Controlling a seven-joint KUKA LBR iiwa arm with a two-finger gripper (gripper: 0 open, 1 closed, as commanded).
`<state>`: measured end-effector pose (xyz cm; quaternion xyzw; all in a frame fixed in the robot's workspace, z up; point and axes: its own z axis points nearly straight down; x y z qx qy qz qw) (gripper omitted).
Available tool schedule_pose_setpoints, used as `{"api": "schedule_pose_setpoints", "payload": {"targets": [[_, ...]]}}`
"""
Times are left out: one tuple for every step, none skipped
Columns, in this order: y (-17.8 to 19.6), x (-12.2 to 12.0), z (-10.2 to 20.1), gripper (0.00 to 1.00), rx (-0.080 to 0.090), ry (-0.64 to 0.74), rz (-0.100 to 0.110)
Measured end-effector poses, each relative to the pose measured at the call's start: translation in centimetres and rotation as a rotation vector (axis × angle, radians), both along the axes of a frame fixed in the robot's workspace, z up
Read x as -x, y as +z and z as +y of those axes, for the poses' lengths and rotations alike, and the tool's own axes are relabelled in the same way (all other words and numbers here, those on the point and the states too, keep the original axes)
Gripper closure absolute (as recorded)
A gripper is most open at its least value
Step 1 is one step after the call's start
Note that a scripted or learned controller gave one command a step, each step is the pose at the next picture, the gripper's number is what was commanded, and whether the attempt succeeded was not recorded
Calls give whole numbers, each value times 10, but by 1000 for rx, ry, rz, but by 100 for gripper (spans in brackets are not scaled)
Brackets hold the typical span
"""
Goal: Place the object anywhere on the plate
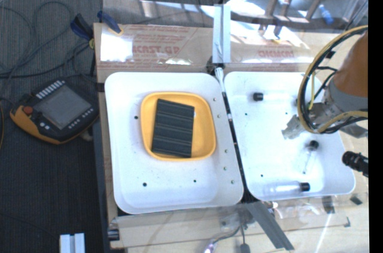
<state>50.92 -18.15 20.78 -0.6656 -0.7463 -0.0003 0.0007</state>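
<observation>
1. Camera view looked down at a slant on two shallow white bins set side by side on a bench, with dark carpet around them.
2. In the left bin (119, 186) sat a square yellow plate (205, 126) with rounded corners, roughly in the bin's middle.
3. On that plate lay the object, a dark ribbed block (173, 127), flat and slightly turned, well inside the plate's rim and covering most of its centre.
4. My arm (353, 75), grey with an orange band, reached in from the right over the right bin (263, 144), wrapped in looping yellow and black cables.
5. My gripper (297, 125) hung over the right bin's middle, well apart from the plate and block; whether it was spread or pressed together I could not tell, as it showed too small and pale against the white bin.
6. Nothing was visible held at my gripper.
7. In the right bin lay a small black knob (258, 96) near the back left, a thin clear stick with a black tip (309, 154) just below my gripper, and a clear tube with a black cap (287, 188) along the front wall.
8. On the carpet to the left of the bins rested a handheld control pad (55, 109) with an orange edge and a grey screen.
9. Behind both bins stood shiny clear panels (161, 36) catching bright glare.
</observation>
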Motion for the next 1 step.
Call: {"api": "schedule_pose_setpoints", "payload": {"targets": [[0,0,0,0,0,0,0]]}}
